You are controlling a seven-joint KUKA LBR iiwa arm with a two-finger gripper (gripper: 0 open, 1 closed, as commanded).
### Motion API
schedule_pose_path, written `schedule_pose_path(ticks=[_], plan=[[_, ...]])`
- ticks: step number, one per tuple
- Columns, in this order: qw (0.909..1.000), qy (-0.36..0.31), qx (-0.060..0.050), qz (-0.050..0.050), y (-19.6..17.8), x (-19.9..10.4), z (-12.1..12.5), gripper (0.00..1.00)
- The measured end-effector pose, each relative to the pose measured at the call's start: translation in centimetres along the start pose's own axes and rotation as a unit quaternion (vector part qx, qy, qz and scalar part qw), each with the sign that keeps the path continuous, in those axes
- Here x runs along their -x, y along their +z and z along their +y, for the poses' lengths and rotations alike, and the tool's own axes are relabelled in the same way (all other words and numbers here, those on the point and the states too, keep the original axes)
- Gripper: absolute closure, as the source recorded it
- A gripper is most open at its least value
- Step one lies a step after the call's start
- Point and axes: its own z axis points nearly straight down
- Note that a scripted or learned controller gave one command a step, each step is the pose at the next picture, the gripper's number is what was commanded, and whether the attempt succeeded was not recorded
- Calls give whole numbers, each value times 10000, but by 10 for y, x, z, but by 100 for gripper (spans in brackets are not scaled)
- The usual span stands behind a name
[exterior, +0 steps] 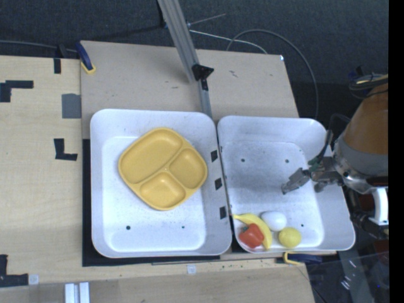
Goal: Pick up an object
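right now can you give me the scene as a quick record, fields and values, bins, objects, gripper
left bin: holds a yellow tray with three compartments, lying flat
right bin: holds four small things bunched at its near edge
banana: yellow, curved around the red thing
red thing: touching the banana
white egg: just right of the banana
yellow ball: rightmost of the bunch
gripper: over the right side of the right bin, apart from the bunch, nothing seen in it
arm: enters from the right
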Motion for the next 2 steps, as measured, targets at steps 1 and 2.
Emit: schedule_pose_path(ticks=[1,2], plan=[[10000,-1,-5,3,64,-1,-4,0],[10000,-3,35,-14,94,-1,-4,0]])
